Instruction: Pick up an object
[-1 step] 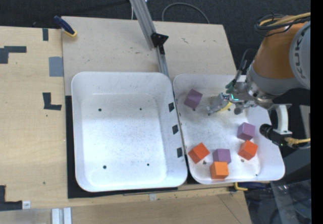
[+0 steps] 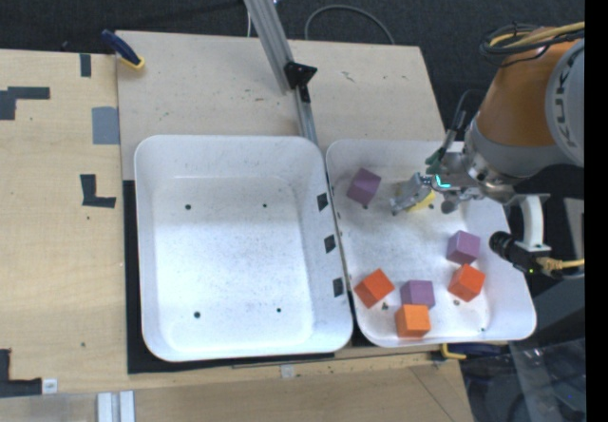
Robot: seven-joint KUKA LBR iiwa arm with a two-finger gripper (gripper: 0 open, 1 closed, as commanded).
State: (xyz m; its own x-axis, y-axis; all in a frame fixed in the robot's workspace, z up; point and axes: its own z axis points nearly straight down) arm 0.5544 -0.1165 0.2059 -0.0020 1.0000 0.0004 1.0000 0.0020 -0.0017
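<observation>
camera view: gripper (image 2: 414, 194) low in right bin (image 2: 508, 316), can't tell if claw is open or closed
target: purple cube (image 2: 363, 186) just left of it, nothing visibly held
risk: fingers nudge cube away, close on air

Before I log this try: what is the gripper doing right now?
Gripper: low in the right bin, beside a purple block; open or shut cannot be told.
</observation>
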